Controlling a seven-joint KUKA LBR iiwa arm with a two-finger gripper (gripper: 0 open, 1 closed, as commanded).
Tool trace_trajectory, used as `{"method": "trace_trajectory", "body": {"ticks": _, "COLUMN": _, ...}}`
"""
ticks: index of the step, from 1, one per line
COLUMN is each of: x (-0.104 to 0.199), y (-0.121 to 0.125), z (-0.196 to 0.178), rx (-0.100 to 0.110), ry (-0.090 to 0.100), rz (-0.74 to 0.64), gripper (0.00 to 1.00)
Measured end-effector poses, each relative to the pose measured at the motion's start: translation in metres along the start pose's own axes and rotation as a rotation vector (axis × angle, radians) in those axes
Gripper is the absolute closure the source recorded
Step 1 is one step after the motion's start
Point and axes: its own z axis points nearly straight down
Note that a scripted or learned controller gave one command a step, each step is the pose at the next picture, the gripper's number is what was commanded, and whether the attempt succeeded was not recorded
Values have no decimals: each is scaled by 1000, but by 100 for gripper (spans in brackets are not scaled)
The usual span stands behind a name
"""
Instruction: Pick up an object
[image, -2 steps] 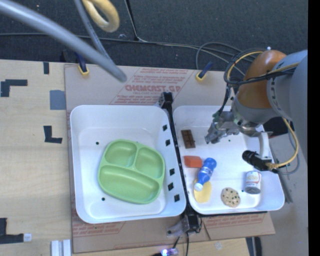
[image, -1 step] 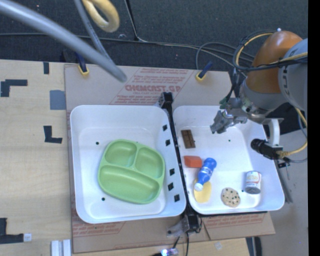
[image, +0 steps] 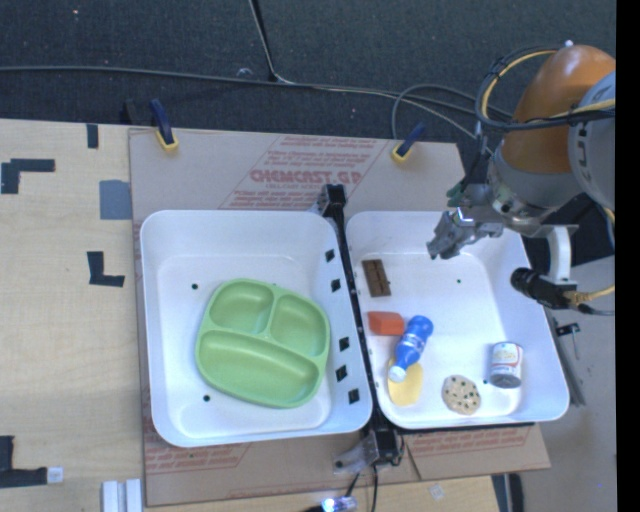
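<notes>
A: Claw (image: 447, 243) over right bin's (image: 520, 285) far edge; clenched or released, can't tell.
B: Blue bottle (image: 411, 345) mid-bin, beside orange block (image: 386, 323). Probably light, slippery; grab across body.

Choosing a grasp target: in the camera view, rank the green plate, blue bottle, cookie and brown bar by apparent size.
1. green plate, by far the largest
2. blue bottle
3. cookie and brown bar: they cover similar area, round versus long and thin, so I won't rank them.
</notes>
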Motion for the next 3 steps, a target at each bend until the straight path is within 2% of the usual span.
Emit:
{"method": "trace_trajectory", "body": {"ticks": 2, "x": 97, "y": -7, "z": 15, "rx": 5, "ry": 2, "rz": -5, "gripper": 100}}
{"method": "trace_trajectory", "body": {"ticks": 3, "x": 150, "y": -3, "z": 5, "rx": 3, "ry": 2, "rz": -6, "gripper": 100}}
